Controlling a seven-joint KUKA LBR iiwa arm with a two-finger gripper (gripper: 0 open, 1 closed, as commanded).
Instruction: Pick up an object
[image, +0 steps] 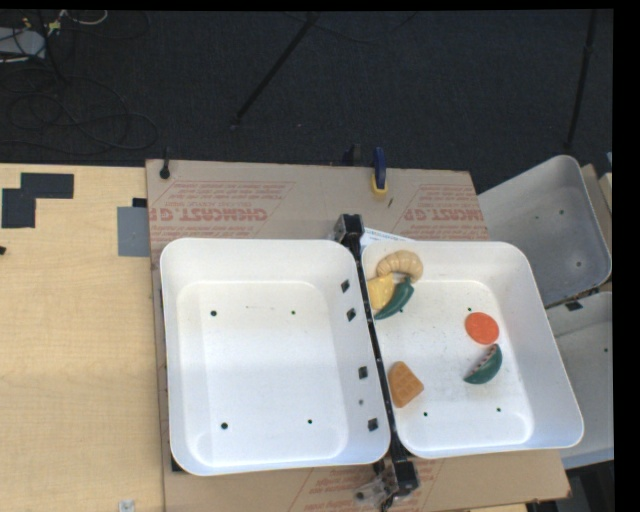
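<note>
The orange disc (482, 327), lying clear near the right bin's (545, 300) right edge, looks light, stiff, perhaps slippery; best pinched across its rim. Jaws' state cannot be told.

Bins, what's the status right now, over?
Right bin holds five toys: orange disc, watermelon slice, cracker, croissant, green-yellow piece. Nothing lifted yet.

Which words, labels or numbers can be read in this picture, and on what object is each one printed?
"CHEMCAST GP": red print, twice, upside down, on the brown protective paper sheet under the two shallow white plastic bins.
Red print on the same sheet's near edge, below the bins: too cut off to read.
No readable text elsewhere.
</note>
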